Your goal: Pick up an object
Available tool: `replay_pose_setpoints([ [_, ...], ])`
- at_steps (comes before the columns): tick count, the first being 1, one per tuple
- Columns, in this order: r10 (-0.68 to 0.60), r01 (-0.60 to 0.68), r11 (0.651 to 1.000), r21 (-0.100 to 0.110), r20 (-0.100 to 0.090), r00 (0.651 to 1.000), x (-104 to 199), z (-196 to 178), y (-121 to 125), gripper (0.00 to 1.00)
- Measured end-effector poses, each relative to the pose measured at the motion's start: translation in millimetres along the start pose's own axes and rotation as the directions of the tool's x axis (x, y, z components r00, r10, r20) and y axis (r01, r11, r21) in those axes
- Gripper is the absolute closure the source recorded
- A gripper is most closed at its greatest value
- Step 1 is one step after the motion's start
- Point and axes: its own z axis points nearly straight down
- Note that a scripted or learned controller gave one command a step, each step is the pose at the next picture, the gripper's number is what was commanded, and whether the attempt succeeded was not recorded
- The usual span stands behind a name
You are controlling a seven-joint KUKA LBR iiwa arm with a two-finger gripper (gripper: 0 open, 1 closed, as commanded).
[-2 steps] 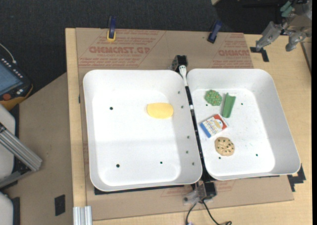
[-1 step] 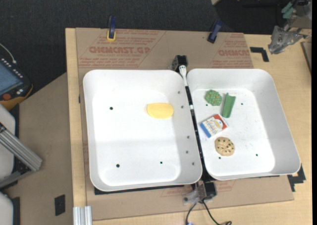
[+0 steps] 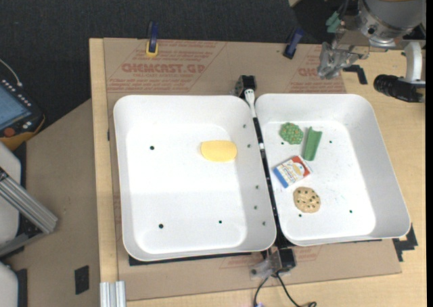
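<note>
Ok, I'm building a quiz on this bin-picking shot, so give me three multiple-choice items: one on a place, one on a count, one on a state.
1. Where does the yellow object lie?
A. left bin
B. right bin
C. on the cardboard

2. How many things lie in the right bin?
A. two
B. four
C. six

3. Where is the gripper?
A. down inside the left bin
B. pressed on the cookie
C. over the cardboard beyond the right bin's far rim

Key: 1 A, it lies alone in the left bin. 2 B, green round piece, green bar, small packet, cookie. 3 C, it hangs beyond the bins, away from every object.
</note>
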Motion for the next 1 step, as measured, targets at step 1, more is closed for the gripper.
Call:
replay_pose_setpoints([
  [1,0.002,-0.002,1.0,-0.004,0.002,1.0,43.3,-22.9,-85.6,1.0],
])
